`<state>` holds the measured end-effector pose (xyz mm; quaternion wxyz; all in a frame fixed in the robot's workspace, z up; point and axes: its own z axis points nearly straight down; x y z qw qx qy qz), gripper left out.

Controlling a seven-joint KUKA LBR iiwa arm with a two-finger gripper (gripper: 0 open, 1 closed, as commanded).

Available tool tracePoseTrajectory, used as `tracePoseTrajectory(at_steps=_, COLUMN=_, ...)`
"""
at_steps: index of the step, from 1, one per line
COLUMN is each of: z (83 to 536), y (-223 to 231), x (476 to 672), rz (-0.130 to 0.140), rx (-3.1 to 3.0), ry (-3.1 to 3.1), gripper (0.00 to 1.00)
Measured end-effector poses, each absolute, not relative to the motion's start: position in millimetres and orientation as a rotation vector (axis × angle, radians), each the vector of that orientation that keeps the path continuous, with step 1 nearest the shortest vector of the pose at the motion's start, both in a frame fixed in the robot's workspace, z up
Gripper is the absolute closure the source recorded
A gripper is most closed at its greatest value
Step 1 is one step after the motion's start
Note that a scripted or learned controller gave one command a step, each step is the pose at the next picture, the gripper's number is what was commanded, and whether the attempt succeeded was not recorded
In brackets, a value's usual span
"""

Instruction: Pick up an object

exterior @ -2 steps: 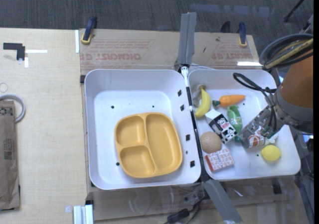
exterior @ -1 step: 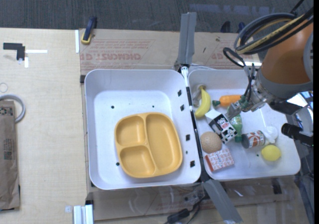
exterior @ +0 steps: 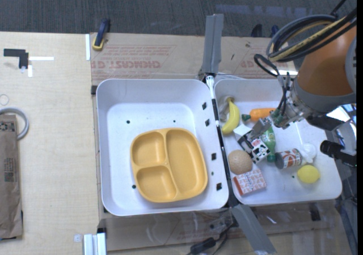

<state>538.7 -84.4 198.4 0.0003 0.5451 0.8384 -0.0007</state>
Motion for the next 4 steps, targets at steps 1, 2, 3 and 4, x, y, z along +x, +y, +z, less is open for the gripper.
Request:
tracePoseTrajectory(at_steps=1, z=191.0, y=-78.9, x=547.1, rz=-0.003, rx=1.622, ry=2.689, gripper=0.0)
tracePoseTrajectory(at_steps=2, z=99.1, y=-111.5, x=516.1, rz=0.0, rx=1.485, ry=2.762, gripper=0.0)
tracePoseTrajectory(at_steps=3, z=98.6, y=-107.3, x=586.4, rz=0.006, rx=1.607, ry=2.684, gripper=0.0)
tracePoseTrajectory(at_steps=4, z=107.3, y=-108.5, x=586.7, rz=0.003, rx=1.605, ry=2.683, gripper=1.0)
